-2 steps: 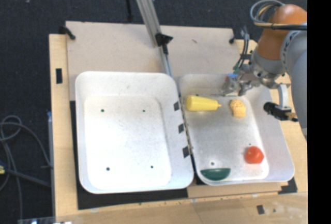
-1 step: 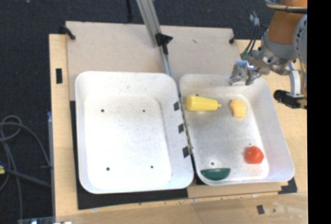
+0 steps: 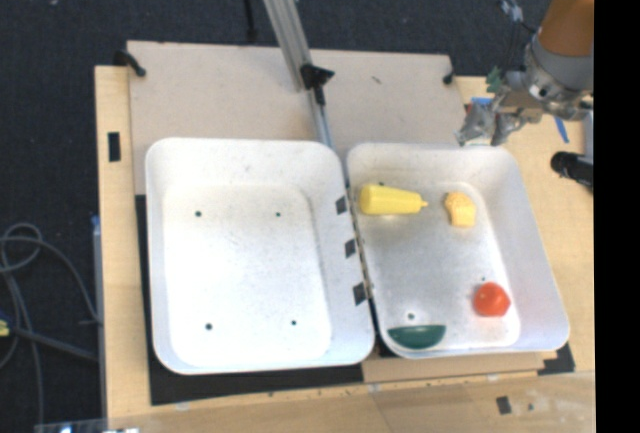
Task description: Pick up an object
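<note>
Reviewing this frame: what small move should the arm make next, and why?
Probably swing the gripper inward and down over the small yellow block. The gripper sits above the far rim of the right bin with nothing between its fingers, and that block is the nearest object, lying apart from the yellow bottle beside it.

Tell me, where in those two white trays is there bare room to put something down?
The left tray has a bare floor. In the right tray, the middle is free, bordered by the yellow bottle, yellow chunk, red ball and green bowl. Its edges are busier.
</note>
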You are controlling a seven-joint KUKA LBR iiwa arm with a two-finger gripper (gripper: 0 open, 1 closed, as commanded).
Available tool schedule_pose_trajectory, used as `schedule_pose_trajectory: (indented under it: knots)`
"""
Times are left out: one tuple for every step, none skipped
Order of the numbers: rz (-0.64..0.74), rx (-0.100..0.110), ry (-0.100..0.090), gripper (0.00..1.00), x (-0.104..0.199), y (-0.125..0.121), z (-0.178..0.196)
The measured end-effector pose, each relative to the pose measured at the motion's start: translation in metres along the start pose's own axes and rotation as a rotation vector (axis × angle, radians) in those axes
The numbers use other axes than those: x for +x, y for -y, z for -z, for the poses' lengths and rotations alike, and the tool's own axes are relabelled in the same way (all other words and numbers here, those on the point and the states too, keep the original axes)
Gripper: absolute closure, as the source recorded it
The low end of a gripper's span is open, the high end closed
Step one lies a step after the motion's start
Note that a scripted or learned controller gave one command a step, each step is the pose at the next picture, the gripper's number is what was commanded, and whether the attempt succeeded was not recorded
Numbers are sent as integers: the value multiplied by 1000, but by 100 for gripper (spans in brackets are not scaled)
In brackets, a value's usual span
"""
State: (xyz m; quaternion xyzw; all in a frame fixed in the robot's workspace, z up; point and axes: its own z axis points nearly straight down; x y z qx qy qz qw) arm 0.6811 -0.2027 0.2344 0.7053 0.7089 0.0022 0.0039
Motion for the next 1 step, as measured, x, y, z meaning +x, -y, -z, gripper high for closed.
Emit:
schedule_pose_trajectory:
  knots:
    - [1, 8, -2, 100, 59, -6, 1]
